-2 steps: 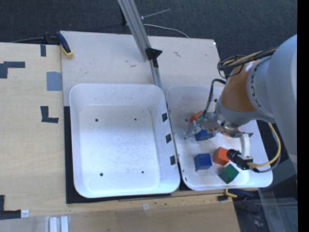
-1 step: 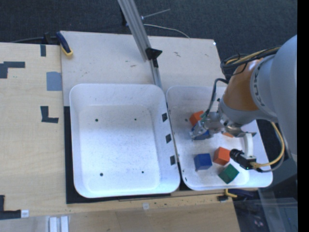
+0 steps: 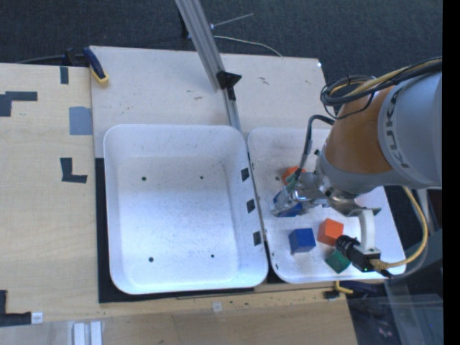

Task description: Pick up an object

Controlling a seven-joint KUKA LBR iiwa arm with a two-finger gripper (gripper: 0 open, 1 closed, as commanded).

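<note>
My gripper [image 3: 290, 201] hangs low in the right bin [image 3: 269, 153], over a small cluster of objects near the bin's middle. Under it lie an orange piece [image 3: 290, 172], a bit of green, and a blue-and-grey object [image 3: 286, 208]. The arm's wrist hides the fingers, so nothing shows between them. Toward the front of the same bin lie a blue block [image 3: 302, 240], an orange block [image 3: 330, 231] and a green block [image 3: 336, 261].
The left bin [image 3: 172, 207] sits beside the right one, sharing a raised middle wall [image 3: 251, 200]. A metal pole [image 3: 205, 38] slants over the bench behind the bins. The arm's bulky orange-and-grey body [image 3: 374, 142] covers the right bin's right side.
</note>
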